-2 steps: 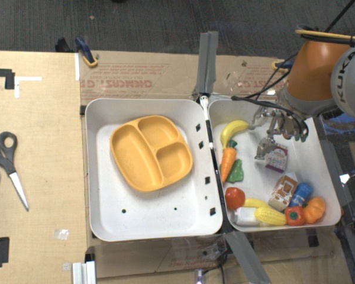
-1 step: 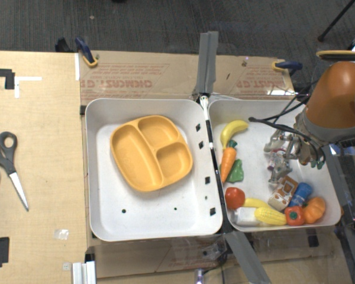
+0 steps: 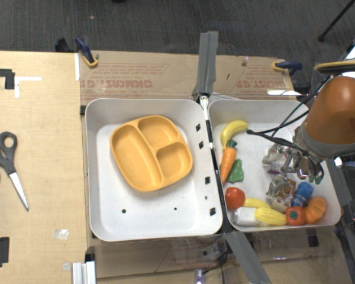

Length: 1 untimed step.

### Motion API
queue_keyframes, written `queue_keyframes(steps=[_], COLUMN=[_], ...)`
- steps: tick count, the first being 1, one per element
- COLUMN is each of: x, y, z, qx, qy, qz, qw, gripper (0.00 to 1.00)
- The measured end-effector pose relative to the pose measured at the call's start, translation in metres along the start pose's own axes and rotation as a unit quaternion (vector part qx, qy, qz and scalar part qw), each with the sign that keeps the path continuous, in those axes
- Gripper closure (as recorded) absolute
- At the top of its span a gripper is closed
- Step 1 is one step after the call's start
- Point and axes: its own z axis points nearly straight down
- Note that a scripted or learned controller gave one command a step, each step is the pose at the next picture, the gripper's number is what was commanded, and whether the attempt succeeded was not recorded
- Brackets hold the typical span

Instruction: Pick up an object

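My gripper [image 3: 282,173] blurs into metal clutter; fingers unreadable. My wrist covers the right bin's [image 3: 255,103] far corner, and the picture's right edge cuts my arm [image 3: 337,114]. Small blue item [image 3: 303,191] beneath me: too small to identify. Scissors [image 3: 9,164] on counter [image 3: 35,129], cropped at left edge.

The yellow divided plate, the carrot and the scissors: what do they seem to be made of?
The divided plate looks like moulded plastic, a uniform orange-yellow with a soft sheen and rounded compartment ridges. The carrot seems to be a plastic toy: flat saturated orange with a smooth green top. The scissors appear to have bare metal blades and grey handle loops, probably plastic, though that is hard to confirm.
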Motion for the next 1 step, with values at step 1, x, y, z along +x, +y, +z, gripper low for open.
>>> queue_keyframes(steps=[1], x=[0.0489], y=[-0.0091], z=[-0.0011], qx=[0.001], qy=[-0.003], qz=[0.065], qw=[0.9979], gripper=[0.0])
